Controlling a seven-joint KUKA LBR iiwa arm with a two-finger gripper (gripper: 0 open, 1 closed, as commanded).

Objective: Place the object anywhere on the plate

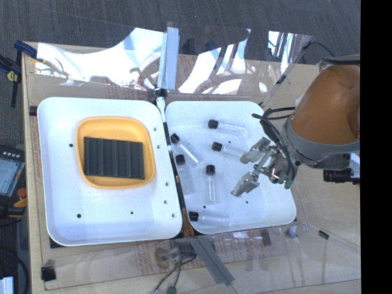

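The arm's orange band (327, 106) bulked largest and closest to the lens at the right, and below it the gripper (250, 171) hung over the right bin (278, 210) with its two fingers spread wide and nothing between them. That open stance suited a pick not yet made: it looked like an approach, not a carry.

The task's things were the clear vials with black caps, scattered flat on the floor of that bin. One vial (211, 182) lay nearly lengthwise just left of the lower finger, the nearest candidate by my reading, though which vial the program meant could not be told. Another vial (223, 147) lay just left of the upper finger, and a third (220, 126) sat toward the bin's far wall. Two more vials (184, 159) rested along the left wall, beside the seam between the bins, and one (202, 215) lay near the front rim. Lying on their sides and well spread, each offered a narrow round body, likely to roll if nudged.

The plate (113, 127), yellow-rimmed with a dark ribbed insert (115, 157), sat in the left bin (61, 213), well apart from the gripper. It bore no vial, so the placing was still all to do.
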